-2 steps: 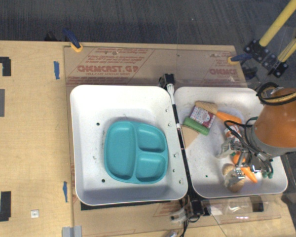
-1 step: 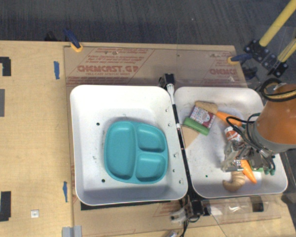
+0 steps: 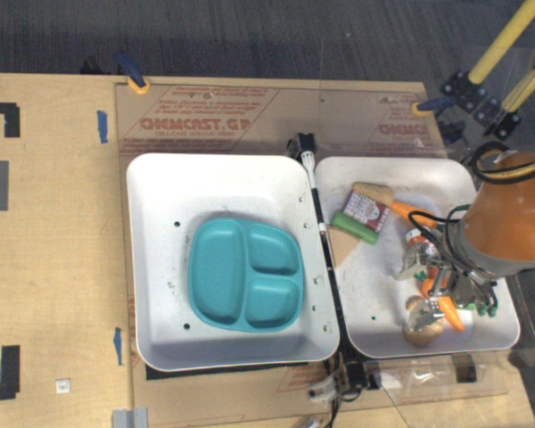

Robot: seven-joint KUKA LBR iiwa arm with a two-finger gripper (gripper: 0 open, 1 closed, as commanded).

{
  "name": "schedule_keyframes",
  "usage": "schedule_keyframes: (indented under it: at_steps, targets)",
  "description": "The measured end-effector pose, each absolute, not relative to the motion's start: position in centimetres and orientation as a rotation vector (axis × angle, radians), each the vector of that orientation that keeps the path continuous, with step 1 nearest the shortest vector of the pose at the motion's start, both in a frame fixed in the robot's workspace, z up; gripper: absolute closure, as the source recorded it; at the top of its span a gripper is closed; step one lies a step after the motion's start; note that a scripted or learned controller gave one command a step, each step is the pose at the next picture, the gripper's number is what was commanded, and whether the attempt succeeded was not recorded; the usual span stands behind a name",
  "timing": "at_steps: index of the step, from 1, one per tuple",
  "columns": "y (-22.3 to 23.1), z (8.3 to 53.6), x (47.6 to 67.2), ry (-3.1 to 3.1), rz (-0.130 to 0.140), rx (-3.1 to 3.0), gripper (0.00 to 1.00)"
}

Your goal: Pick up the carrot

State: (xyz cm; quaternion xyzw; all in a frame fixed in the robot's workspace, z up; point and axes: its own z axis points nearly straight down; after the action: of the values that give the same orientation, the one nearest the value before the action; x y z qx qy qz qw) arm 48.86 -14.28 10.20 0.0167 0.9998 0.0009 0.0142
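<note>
The gripper (image 3: 433, 283) is low in the right bin (image 3: 366, 328), over its front right part, under the arm's orange band (image 3: 514, 224). A small orange carrot (image 3: 448, 314) lies just in front of the gripper, touching or nearly touching it. The gripper's dark parts and cables hide some of the carrot. A brownish rounded object (image 3: 420, 325) rests right beside the carrot on its left.
The left bin (image 3: 160, 203) holds a teal divided plate (image 3: 246, 274). At the back of the right bin lie a green and pink box (image 3: 360, 214), a wooden-handled brush (image 3: 374, 193) and an orange stick (image 3: 401, 209). A beige wedge (image 3: 341, 246) lies near the divider.
</note>
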Motion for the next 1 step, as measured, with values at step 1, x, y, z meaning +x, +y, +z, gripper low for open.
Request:
schedule_keyframes:
  at_steps: [1]
  targets:
    - [-12.6,9.63,49.04,3.081,-0.016,-0.429,0.0]
